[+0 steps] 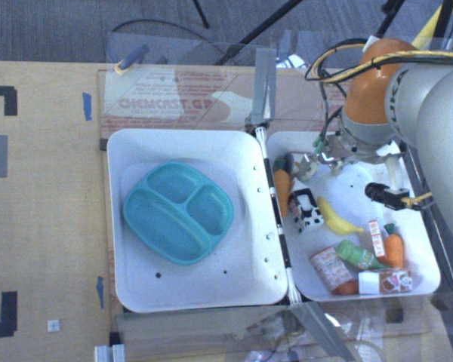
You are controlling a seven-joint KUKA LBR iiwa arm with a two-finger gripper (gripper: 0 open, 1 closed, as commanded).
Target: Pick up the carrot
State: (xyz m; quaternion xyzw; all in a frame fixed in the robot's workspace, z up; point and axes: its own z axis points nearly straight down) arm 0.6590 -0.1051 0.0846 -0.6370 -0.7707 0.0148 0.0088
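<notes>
Carrot (282, 188): lies against the right bin's (425, 275) left wall, just below-left of my pincer (317, 161), untouched.
Pincer: hovering, grip state unclear, lining up.
Banana (337, 218): below me, clear of my path.

Two white bins sit side by side on the worktop (45, 225). The left bin (136, 277) holds a teal divided plate (178, 211). In the right bin (419, 277), a carrot (282, 190) lies against the left wall at about nine o'clock. The pincer (317, 158) hangs over the bin's upper left, just beside the carrot's top end. A banana (337, 218) lies near the bin's centre, and a second carrot (393, 250) rests at four o'clock among small packets.
</notes>
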